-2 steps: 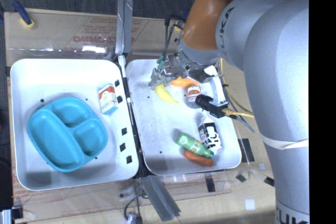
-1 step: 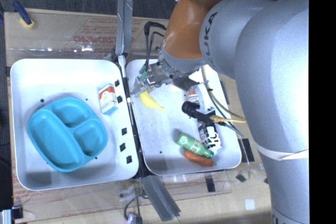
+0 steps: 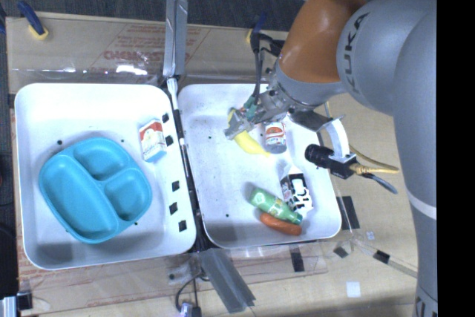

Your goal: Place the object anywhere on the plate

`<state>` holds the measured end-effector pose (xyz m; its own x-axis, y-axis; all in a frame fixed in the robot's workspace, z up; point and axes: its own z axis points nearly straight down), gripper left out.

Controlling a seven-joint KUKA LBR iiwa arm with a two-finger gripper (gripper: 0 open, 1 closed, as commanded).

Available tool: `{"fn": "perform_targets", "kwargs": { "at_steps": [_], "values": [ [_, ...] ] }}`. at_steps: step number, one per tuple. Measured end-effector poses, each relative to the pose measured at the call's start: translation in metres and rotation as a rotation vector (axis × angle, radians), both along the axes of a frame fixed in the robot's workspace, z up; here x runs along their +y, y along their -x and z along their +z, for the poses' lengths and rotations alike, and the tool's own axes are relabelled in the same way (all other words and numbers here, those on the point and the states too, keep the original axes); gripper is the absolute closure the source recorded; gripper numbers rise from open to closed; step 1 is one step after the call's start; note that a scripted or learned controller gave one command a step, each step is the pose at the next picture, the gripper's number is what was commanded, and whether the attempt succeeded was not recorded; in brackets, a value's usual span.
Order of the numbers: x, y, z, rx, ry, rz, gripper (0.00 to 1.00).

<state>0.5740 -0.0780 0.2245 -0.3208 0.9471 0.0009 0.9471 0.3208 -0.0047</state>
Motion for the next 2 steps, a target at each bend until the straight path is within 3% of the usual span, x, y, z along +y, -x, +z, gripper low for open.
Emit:
{"fn": "perform_targets", "kwargs": {
  "at_steps": [1, 2],
  "values": [
    [0.072, 0.031, -0.036, 0.003, -0.002, 0.309, 1.0],
    [0.157, 0.022, -0.035, -0.001, -0.001, 0.42, 1.0]
  ]
}}
